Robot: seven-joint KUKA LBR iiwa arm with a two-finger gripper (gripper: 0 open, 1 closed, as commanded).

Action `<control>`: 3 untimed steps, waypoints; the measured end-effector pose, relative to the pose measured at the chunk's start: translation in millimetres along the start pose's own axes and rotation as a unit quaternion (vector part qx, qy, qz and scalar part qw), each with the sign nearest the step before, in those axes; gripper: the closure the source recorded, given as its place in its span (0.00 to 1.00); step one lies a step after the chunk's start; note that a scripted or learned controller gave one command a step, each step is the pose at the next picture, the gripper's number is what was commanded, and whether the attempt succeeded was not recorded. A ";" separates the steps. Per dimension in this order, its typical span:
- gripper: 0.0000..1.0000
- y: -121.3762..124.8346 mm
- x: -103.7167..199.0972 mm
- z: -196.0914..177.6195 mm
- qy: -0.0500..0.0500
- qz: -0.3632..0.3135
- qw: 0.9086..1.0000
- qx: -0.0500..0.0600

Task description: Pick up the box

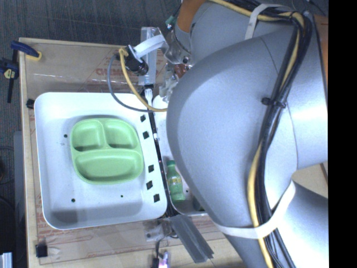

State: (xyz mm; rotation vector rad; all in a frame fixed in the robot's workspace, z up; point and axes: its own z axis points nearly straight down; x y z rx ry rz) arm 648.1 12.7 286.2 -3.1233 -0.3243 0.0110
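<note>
My grey arm covers most of the right bin, so much of what lies in it is hidden. The gripper hangs at the far end of that bin, near the wall shared by the two bins, with a white bracket and a yellow cable beside it. A green bottle lies in the strip of the right bin that shows along its left wall.
The left bin holds a green divided plate at its middle. Black clips line the wall between the bins. Blue clamps sit at the bench's far left corner. A grey bracket juts out at the near edge.
</note>
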 end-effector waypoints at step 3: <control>1.00 -17.8 3.0 21.6 0.000 0.000 1.000 0.000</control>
